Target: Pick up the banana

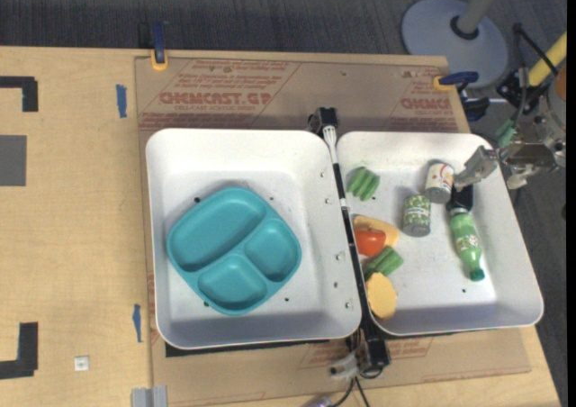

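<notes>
**Meanwhile, gripper hovers at the right bin's far side**

Seemingly over the right bin's (526,306) far right corner, the gripper (467,177) hangs just beside a small can (438,181) and above a green bottle (467,245); whether it is open or closed cannot be told. The banana (382,294) lies against that bin's left edge, towards the near corner, beside a tomato (369,239). A teal tray (235,248) fills the left bin (171,158).

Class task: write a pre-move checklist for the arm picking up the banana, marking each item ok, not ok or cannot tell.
1. Banana in view, right bin: ok.
2. Banana top uncovered: ok.
3. Room around banana: not ok; it lies against the bin's left wall, green pepper close.
4. Gripper above banana: not ok; it is near the can and green bottle.
5. Gripper free of objects: cannot tell.
</notes>
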Motion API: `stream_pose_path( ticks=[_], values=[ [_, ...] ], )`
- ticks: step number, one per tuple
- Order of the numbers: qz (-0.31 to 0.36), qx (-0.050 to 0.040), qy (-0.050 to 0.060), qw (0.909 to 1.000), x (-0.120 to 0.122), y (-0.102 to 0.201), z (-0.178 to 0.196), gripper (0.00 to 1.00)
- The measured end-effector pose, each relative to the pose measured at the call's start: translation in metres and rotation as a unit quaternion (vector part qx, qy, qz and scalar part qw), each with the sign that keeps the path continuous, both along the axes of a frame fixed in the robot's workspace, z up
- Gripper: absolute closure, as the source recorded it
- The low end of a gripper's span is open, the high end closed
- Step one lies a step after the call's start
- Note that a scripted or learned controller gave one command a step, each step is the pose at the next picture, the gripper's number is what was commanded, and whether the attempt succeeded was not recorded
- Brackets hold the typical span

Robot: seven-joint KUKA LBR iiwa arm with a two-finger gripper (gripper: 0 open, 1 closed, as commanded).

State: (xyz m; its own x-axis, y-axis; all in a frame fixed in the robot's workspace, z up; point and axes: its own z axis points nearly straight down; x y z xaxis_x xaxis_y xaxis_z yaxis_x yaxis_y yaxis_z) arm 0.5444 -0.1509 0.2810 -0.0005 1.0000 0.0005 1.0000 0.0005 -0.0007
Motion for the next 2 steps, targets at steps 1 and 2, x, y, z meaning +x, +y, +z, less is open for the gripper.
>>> stream_pose_path(
  ticks=[1,2],
  values=[
    [-0.145,0.0004,0.002,0.9895,-0.056,0.118,-0.033,0.0],
    [-0.085,-0.0009,-0.001,0.9964,-0.062,0.026,0.042,0.0]
  ],
)
